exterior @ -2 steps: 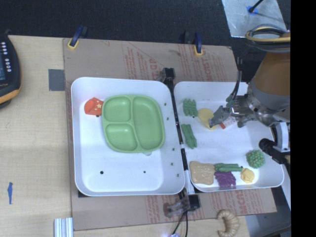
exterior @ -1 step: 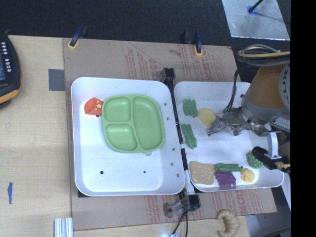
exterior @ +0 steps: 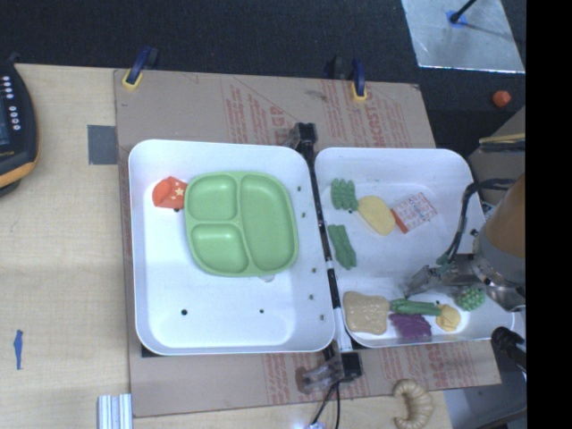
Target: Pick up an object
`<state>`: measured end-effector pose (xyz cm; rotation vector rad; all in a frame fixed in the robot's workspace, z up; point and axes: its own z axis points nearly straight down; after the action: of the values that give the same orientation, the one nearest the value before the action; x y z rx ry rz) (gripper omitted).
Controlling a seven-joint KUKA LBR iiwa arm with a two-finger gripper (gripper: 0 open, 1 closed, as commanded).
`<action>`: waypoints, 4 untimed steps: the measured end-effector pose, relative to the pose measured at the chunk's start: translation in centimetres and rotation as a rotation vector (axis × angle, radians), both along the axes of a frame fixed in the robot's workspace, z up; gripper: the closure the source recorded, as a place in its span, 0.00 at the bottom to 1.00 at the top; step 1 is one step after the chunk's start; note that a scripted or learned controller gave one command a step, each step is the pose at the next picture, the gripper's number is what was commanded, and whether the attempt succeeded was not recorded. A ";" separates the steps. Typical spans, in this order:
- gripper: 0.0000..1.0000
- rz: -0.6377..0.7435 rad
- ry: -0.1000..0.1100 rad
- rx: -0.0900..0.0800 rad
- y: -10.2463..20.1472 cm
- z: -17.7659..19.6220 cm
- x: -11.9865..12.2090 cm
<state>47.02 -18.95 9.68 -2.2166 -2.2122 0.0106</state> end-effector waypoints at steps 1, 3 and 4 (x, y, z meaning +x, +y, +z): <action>0.00 0.013 -0.014 -0.003 2.7 -0.5 7.1; 0.00 0.015 -0.030 -0.007 1.3 13.6 10.8; 0.00 0.013 0.006 0.005 10.2 4.1 3.8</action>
<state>50.81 -8.70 13.79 -2.1966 -2.2215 0.0112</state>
